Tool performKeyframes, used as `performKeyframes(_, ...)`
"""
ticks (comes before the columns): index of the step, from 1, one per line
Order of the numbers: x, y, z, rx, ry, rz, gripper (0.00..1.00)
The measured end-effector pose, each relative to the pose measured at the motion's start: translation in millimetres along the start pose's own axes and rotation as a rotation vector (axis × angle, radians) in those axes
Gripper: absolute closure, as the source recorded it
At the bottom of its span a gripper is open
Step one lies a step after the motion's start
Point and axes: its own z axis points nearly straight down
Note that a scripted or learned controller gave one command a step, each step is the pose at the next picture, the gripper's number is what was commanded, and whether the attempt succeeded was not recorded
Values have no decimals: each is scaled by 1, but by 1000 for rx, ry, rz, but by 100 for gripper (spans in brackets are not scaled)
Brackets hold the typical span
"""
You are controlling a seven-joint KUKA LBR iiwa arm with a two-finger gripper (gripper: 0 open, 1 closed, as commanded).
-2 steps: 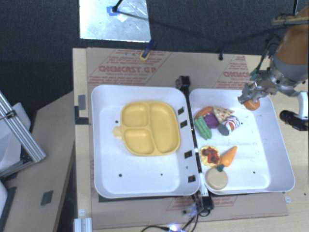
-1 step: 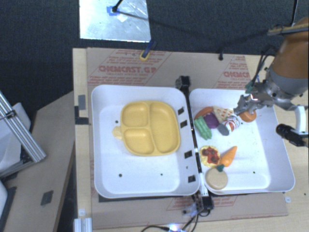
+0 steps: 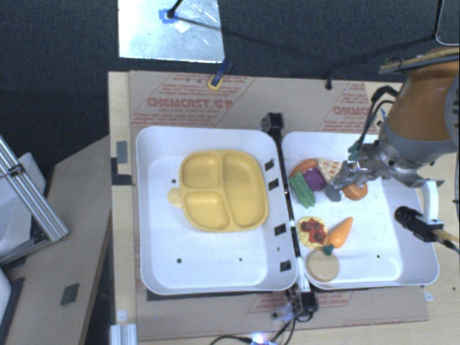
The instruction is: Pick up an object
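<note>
The right bin (image 3: 402,264) holds several toy foods. At its upper left lie a red sausage (image 3: 302,167), a pale speckled wedge (image 3: 329,167), a purple piece (image 3: 315,180) and a green pod (image 3: 297,190). Lower down are a red and yellow piece (image 3: 313,228), an orange carrot (image 3: 341,231) and a tan disc (image 3: 322,265). My gripper (image 3: 339,188) hangs low over the upper middle of this bin, just right of the purple piece. An orange round piece (image 3: 357,190) sits right beside it, partly hidden by the wrist. I see nothing held.
The left bin (image 3: 154,264) carries a yellow three-part plate (image 3: 219,190). A black divider with clips (image 3: 284,192) runs between the bins. The grey and orange arm (image 3: 424,113) covers the right bin's upper right corner.
</note>
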Motion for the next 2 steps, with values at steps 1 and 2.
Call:
performKeyframes(1, 27, -39, 2, 0, 0, 0, 100)
performKeyframes(2, 47, -55, -7, -2, 0, -1, 100)
